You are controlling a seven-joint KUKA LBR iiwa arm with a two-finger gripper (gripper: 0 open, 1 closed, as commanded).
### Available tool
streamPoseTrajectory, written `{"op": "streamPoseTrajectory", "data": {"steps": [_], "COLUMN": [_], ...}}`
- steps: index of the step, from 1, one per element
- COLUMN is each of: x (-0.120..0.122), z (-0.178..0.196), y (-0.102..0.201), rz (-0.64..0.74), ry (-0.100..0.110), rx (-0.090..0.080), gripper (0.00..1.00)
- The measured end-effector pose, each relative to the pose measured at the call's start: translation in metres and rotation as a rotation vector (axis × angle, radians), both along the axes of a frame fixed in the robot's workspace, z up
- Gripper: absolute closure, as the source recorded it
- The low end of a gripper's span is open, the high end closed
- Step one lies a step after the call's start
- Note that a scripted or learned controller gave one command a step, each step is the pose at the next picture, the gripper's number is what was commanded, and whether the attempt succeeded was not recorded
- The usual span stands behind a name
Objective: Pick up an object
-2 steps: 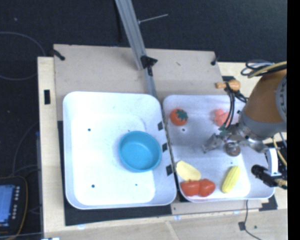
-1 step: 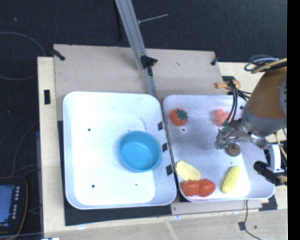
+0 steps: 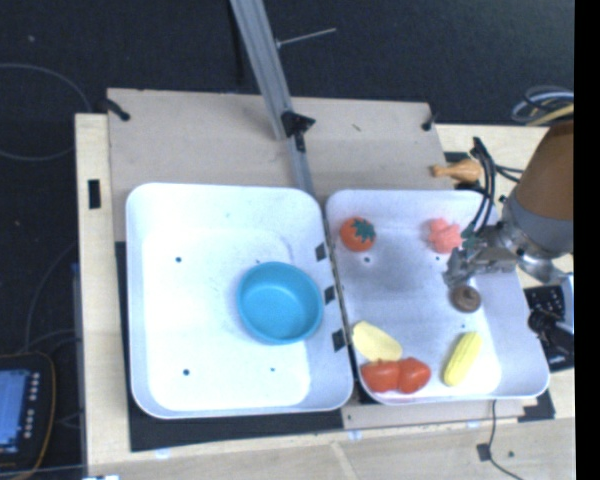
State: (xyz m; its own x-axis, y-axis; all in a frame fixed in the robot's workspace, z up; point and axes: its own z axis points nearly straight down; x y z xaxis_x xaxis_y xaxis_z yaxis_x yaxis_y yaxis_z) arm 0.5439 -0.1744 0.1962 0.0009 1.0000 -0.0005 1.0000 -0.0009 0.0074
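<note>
Camera view, metal hand (image 3: pixel 467 278) over right bin (image 3: pixel 410 288), grip perhaps unreadable, round blue bowl (image 3: pixel 279 302) left.

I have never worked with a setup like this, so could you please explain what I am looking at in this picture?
One camera fixed above a bench looks down at a slant. The grey arm with an orange band reaches in from the right; its gripper hovers over the right bin. That bin holds toy foods: a small tomato, a pink piece, a yellow piece, a red pepper, a corn cob and a small brown round thing under the gripper. The left bin holds a blue bowl. Whether anything is held cannot be told.
</note>
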Motion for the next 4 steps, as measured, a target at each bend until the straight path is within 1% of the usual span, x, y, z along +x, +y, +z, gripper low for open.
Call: {"op": "streamPoseTrajectory", "data": {"steps": [1,2,3,4], "x": [0.002,0.009,0.018,0.026], "z": [0.056,0.046,0.054,0.051], "y": [-0.001,0.049,0.100,0.161], "rz": [0.006,0.009,0.011,0.011], "ry": [-0.002,0.007,0.004,0.004], "rx": [-0.001,0.002,0.002,0.002], "gripper": [1.00,1.00,1.00,1.00]}}
